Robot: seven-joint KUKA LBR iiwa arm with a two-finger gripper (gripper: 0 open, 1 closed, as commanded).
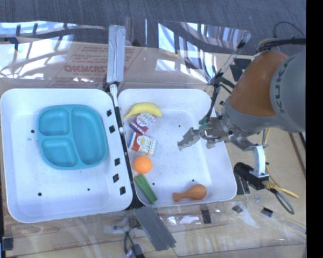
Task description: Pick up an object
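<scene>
My gripper (186,140) hangs over the middle of the right bin (215,171), pointing left, with nothing visible between its fingers. Along the bin's left side lie a yellow banana (144,110), a small red and white packet (142,122), a second printed packet (142,143), an orange ball (143,165) and a green cucumber-like piece (146,188). A brown drumstick-shaped toy (190,193) rests near the front wall. The gripper stands to the right of the packets, apart from all of them.
The left bin (16,160) holds a blue divided plate (72,136). A black divider with clips (117,144) runs between the bins. Cardboard and shiny foil lie behind the bins.
</scene>
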